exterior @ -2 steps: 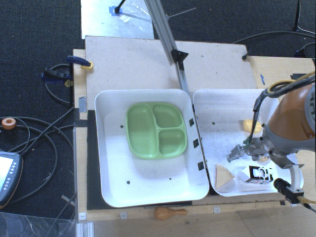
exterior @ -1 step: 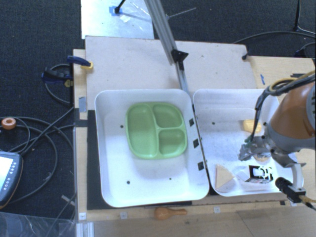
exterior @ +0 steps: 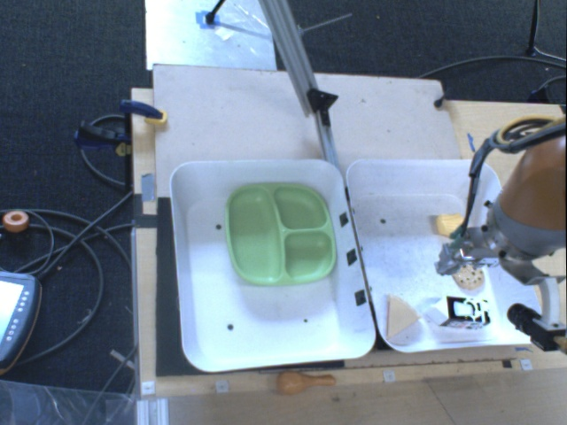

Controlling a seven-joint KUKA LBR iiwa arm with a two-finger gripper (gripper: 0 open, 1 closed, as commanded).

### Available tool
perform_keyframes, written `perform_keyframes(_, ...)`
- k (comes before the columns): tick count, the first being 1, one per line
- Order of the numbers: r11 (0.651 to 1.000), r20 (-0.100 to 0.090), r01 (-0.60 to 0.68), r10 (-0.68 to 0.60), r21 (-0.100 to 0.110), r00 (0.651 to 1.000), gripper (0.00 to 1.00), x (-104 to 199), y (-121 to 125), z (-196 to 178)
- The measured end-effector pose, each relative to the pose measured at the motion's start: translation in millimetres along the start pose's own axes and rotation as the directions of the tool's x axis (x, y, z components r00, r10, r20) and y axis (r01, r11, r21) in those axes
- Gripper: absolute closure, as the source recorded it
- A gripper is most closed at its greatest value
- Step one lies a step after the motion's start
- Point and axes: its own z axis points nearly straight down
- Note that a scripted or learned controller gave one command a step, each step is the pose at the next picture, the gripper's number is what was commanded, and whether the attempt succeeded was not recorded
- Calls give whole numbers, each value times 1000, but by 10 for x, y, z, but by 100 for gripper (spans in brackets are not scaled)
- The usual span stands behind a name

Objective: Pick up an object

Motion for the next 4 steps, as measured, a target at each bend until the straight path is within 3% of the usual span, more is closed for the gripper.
perform_keyframes(2,1000,0,0,0,1,1000,100,3,54,-771)
perform_keyframes(4,1000,-4,4,-4,4,1000,100,1034,583,-868)
